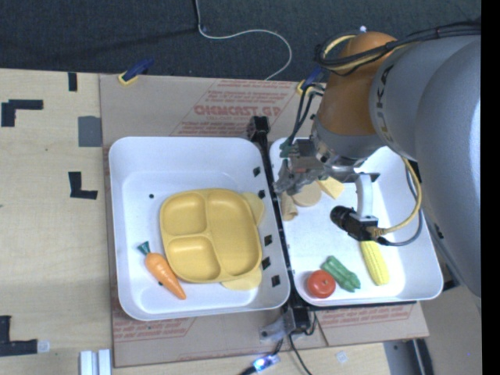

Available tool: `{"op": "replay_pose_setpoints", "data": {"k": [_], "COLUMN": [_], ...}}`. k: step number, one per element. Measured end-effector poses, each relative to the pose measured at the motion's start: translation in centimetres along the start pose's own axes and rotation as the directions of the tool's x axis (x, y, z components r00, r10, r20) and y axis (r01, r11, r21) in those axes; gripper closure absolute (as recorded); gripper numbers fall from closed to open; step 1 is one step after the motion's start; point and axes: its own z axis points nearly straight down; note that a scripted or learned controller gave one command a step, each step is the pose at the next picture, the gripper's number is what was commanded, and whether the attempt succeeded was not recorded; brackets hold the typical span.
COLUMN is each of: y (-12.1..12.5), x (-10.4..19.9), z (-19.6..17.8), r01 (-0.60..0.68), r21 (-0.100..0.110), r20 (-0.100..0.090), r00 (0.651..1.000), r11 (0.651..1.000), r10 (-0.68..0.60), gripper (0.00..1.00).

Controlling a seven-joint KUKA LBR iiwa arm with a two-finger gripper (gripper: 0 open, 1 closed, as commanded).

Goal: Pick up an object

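The arm enters from the right and reaches down over the far left corner of the right bin. Its hand sits low beside the divider between the two bins, just above a tan, roundish piece lying on the bin floor; whether the hand is open or closed, or has hold of anything, cannot be told from this angle. In the same bin, a corn cob lies toward the near right, a green vegetable lies near it to the left, and a red tomato rests touching the green vegetable at the near edge. A black cable fitting hangs from the arm above the middle of this bin. The left bin carries a yellow divided plate at its centre, with a carrot just beside the plate's near left edge. Both bins stand on cardboard laid over the table.
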Motion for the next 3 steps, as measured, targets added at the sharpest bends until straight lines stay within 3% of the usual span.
{"op": "replay_pose_setpoints", "data": {"k": [1, 2, 3], "y": [2.6, 5.5, 4.3], "x": [4.9, 6.6, 6.9], "z": [-1.7, -0.6, -0.6], "r01": [-0.001, -0.006, -0.008], "r21": [-0.002, -0.001, 0.002], "r20": [0.001, 0.003, 0.003], "r00": [1.0, 1.0, 1.0], "r11": [1.0, 1.0, 1.0], "r10": [0.001, 0.006, 0.008], "gripper": [1.0, 1.0, 1.0]}}
